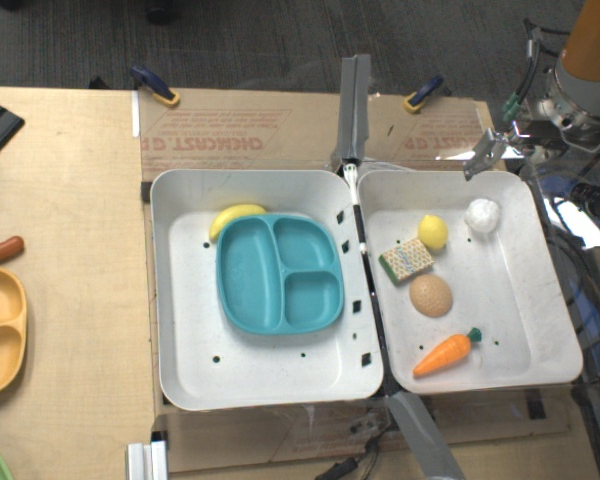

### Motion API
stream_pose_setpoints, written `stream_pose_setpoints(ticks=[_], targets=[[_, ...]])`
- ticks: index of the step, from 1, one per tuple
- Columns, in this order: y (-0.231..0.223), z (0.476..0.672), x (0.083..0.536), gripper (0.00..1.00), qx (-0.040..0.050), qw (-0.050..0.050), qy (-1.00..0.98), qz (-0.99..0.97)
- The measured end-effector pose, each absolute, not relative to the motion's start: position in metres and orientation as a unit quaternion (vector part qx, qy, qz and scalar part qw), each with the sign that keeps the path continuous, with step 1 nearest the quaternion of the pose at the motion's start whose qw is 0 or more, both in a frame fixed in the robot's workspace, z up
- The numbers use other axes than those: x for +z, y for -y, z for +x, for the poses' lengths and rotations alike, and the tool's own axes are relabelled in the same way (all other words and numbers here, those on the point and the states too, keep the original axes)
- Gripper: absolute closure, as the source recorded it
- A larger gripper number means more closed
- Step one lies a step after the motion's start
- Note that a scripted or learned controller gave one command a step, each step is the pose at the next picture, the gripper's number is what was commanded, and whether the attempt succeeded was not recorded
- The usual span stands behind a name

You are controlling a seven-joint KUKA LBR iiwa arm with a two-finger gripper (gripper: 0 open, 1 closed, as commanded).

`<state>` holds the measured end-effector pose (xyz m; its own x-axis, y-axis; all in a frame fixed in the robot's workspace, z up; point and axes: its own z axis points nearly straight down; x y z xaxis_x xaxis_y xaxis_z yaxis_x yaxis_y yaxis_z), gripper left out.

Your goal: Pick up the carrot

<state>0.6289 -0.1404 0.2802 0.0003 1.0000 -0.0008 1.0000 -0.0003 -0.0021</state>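
Above rt bin's (540, 268) far corner, arm (580, 58) raised, jaws' state unclear; carrot (445, 354) well apart.

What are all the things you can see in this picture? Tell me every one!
carrot: 1, orange with green top, front of the right bin
egg: 1, tan, right bin, middle
sponge: 1, green and speckled, right bin, beside the egg
lemon: 1, yellow, right bin, behind the sponge
ball: 1, white, right bin, far corner
divided plate: 1, teal, left bin
banana: 1, yellow, left bin, behind the plate
tray: 1, orange, bench at left
sausage: 1, red-brown, above the orange tray
clamps: 2, blue and yellow, far cardboard edge
arm: 1, grey with orange band, top right
claw: 1, metal, above the right bin's far edge
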Motion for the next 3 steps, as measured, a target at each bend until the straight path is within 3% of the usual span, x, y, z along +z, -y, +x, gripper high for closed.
stream_pose_setpoints(ticks=[1,2,3], targets=[[0.169,0.575,0.179,0.00,0.0007,0.001,0.767,-0.642],[0.195,0.514,0.091,0.00,-0.0003,0.000,0.893,-0.451],[0.114,0.487,0.091,0.00,0.0002,0.001,0.798,-0.602]])
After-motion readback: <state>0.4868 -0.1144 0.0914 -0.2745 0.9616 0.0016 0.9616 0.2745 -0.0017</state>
